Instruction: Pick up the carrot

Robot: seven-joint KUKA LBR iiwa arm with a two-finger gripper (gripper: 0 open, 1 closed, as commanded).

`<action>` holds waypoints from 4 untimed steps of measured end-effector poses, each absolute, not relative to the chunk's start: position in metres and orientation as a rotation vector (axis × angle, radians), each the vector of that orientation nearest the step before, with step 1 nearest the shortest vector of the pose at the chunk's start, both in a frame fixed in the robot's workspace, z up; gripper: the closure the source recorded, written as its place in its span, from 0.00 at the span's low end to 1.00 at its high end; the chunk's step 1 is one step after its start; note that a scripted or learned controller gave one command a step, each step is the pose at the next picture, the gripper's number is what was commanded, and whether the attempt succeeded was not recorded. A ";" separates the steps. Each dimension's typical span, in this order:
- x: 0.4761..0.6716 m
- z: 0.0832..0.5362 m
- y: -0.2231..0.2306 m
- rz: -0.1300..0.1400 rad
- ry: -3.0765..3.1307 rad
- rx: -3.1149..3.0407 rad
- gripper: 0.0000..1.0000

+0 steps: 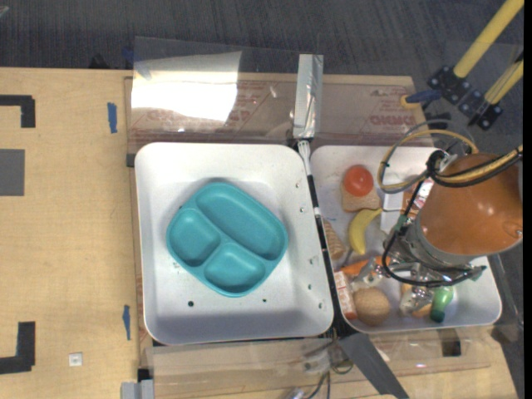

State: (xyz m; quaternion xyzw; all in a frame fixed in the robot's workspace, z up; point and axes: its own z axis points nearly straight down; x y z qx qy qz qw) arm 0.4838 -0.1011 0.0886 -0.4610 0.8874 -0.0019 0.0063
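While the arm [474, 206] hangs low over the right bin [492, 302] at the right of the frame, its orange band covers much of that bin's middle. Left bin [158, 223], centre of frame, holds a teal divided plate [226, 237] with three compartments, tilted diagonally, nothing in them. Right bin is crowded: a red-orange round item [358, 179] near its upper left, a banana [361, 229] below that, a brown bread-like piece [334, 239] against the left wall, a tan round item [372, 304] near the bottom edge, something green [443, 299] at lower right. The carrot [356, 268] appears as a thin orange sliver between the banana and the tan item, just left of the gripper [407, 277]; most of it is hard to make out. Gripper sits under the wrist, a tangle of metal and cables; whether it is spread or closed cannot be told, and nothing is visibly clamped in it. Items beneath the arm are hidden. The arm's right side is cut off by the frame edge.
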 end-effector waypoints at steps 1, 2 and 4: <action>0.503 0.088 -0.098 -0.005 2.752 -1.506 0.00; 0.507 0.101 -0.096 -0.012 2.743 -1.499 1.00; 0.508 0.111 -0.094 -0.011 2.739 -1.496 1.00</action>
